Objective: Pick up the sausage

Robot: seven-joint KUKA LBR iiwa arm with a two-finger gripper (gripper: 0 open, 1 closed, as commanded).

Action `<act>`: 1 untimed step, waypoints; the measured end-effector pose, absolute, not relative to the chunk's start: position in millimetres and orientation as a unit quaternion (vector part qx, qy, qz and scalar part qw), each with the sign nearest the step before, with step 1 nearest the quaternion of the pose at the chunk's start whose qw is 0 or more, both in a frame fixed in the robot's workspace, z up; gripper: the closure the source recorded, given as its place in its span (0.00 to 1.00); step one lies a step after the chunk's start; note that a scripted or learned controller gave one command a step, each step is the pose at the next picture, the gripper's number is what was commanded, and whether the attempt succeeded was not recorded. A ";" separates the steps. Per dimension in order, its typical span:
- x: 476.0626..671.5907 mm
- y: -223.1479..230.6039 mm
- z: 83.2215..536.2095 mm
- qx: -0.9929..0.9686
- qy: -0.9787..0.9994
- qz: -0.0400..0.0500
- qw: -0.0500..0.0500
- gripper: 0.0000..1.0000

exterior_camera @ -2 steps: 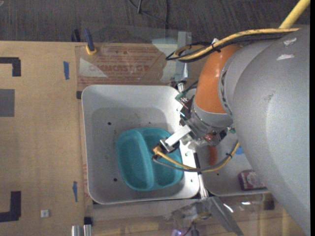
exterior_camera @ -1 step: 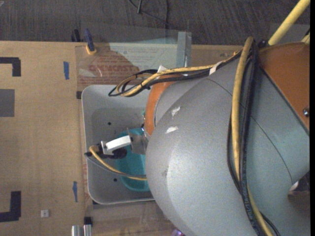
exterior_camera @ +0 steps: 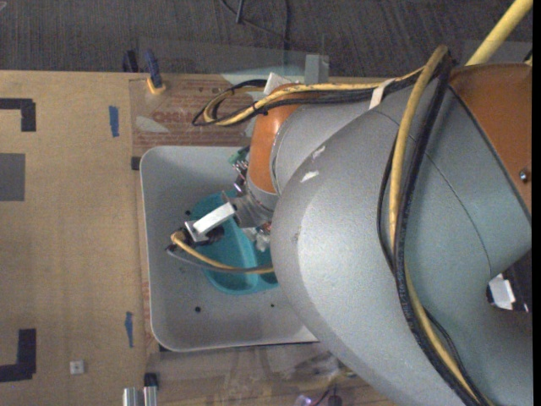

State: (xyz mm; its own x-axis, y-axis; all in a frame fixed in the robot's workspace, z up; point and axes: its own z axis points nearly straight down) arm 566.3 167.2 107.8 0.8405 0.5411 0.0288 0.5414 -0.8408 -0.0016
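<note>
We see the arm reaching down into the white bin, its gripper low over a teal bowl (the bulk of the arm covers much of the bin's right side). We cannot tell whether the gripper is apart or together, nor where the sausage lies; our guess is under the arm, in or beside the bowl. The risk we judge greatest is a blind close: the gripper could catch the bowl's rim instead of the sausage, tip the bowl, or shove it against the bin wall. A round sausage may also roll or slip out sideways if pinched off-centre.
</note>
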 end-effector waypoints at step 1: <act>567.0 167.7 119.9 -0.959 -0.284 -0.014 0.004 1.00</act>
